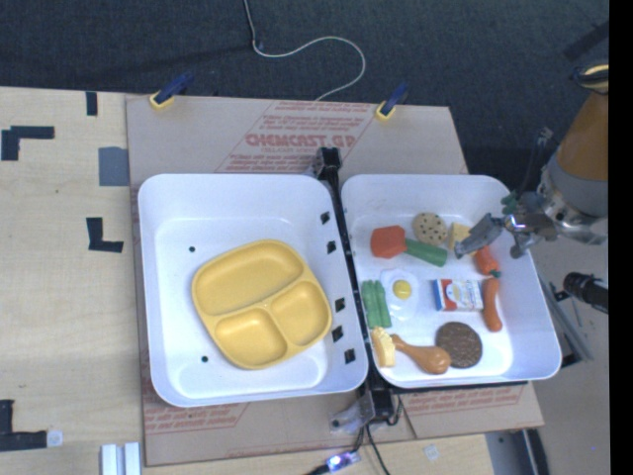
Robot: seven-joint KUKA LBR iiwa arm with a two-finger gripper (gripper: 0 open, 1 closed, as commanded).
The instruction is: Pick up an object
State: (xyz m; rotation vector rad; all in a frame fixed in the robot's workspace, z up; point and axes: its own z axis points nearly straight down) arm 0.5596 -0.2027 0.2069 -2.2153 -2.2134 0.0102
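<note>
hand [499,234] over right bin [524,364] | sausage [492,305] long axis near-vertical

Right bin [524,359] crowded with toy food; left bin [163,265] free around yellow tray [259,303].

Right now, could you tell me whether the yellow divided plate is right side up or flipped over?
Right side up: the yellow plate lies in the left bin, its three hollows facing up.
</note>
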